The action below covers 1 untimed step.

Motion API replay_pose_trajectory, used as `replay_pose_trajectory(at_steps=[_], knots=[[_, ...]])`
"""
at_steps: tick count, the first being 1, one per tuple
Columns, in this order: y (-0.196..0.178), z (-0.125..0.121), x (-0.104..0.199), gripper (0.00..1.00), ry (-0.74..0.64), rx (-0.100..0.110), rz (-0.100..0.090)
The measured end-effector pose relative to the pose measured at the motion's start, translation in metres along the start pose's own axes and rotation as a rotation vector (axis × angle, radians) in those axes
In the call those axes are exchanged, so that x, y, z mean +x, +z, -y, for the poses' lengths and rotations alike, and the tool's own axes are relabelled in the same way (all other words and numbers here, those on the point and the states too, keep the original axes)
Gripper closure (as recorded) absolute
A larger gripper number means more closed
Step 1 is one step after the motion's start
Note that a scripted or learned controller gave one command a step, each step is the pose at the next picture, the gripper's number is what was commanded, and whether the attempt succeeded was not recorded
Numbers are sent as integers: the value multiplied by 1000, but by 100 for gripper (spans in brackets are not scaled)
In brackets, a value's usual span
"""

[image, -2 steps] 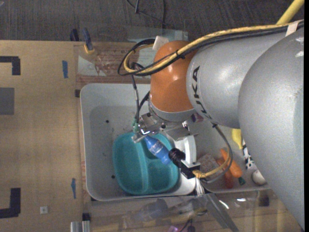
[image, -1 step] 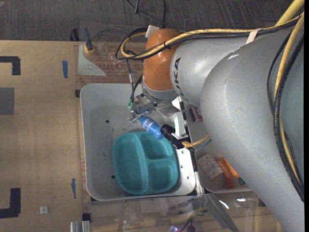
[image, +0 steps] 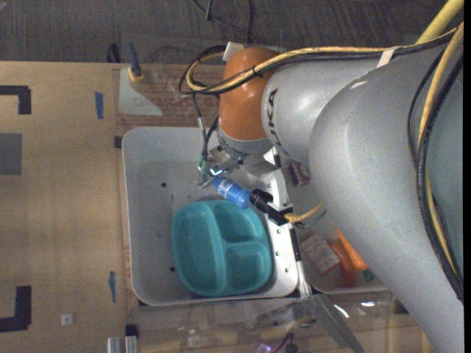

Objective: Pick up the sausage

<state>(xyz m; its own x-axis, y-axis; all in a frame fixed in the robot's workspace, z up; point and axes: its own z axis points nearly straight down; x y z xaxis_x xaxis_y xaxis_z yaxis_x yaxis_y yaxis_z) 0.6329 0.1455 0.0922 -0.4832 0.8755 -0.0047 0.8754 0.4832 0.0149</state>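
Note:
The grey arm with its orange band (image: 246, 94) reaches across from the right and covers most of the right bin. Its gripper (image: 215, 169) hangs over the upper middle of the left bin (image: 143, 197), just above the top edge of a teal divided plate (image: 221, 247). A blue connector (image: 234, 194) and a black cable sit on the wrist beside it. In the visible strip of the right bin lies a pinkish, speckled piece (image: 319, 252) that may be the sausage. It is well to the right of the gripper and nothing is seen held.
An orange carrot-like piece (image: 349, 253) lies next to the pinkish piece. The divider between the bins (image: 288, 248) runs along the plate's right side. The wooden bench (image: 59, 197) with blue tape marks extends to the left. The arm's bulk hides the rest of the right bin.

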Motion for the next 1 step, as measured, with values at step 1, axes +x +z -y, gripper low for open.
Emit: replay_pose_trajectory(at_steps=[1], knots=[[4, -64, 44, 100, -61, 7, -3]])
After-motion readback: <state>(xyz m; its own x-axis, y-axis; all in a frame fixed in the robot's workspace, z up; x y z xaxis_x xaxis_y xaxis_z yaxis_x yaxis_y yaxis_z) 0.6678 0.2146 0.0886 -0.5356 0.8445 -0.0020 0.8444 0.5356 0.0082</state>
